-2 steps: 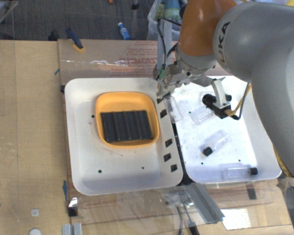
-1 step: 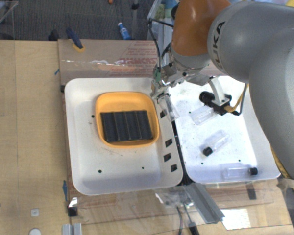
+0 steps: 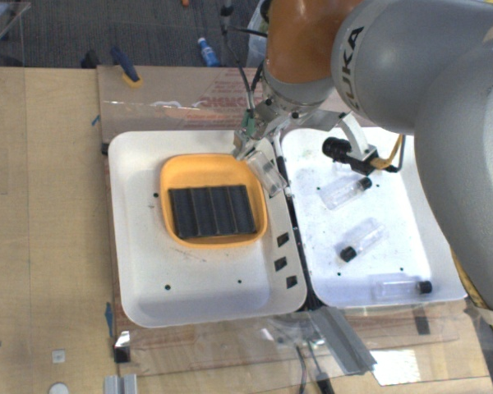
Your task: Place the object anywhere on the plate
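On the rounded orange plate point(image 3: 214, 171), a ribbed black slab point(image 3: 212, 212); end effector point(image 3: 253, 142) grip state unclear.

Partial white "KU" lettering on the grey arm point(image 3: 411, 64).

Pale wood-grain worktop point(image 3: 41, 220), wide bare stretch at view's left. Dark grey carpeted floor point(image 3: 90, 15) beyond far edge, small blue and orange bits and cables scattered on it. Clear plastic sheet point(image 3: 172, 97) with reddish print taped along far side. Light even, shadows soft.
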### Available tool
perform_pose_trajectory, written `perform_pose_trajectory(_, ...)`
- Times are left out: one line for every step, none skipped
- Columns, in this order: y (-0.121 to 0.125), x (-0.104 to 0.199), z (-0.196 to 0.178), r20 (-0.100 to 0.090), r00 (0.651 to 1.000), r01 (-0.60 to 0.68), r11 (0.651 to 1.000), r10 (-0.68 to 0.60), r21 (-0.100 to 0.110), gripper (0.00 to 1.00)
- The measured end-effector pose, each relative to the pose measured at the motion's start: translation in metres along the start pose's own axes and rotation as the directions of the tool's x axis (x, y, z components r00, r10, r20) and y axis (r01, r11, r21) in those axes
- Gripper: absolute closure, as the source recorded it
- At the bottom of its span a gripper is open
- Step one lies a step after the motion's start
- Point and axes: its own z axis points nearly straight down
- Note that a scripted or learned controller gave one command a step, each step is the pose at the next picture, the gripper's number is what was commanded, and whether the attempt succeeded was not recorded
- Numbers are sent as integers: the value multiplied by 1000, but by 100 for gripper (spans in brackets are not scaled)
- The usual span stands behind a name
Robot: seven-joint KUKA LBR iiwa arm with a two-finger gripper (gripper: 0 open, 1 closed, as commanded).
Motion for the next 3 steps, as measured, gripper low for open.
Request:
perform_pose_trajectory(5, 9, 37, -5, 973, 230, 973, -230, 5, 100)
perform_pose_trajectory(5, 8, 36, -5, 973, 229, 973, -229, 4, 0)
perform_pose_trajectory(-20, -8, -31, 2, 983, 182, 983, -182, -2, 0)
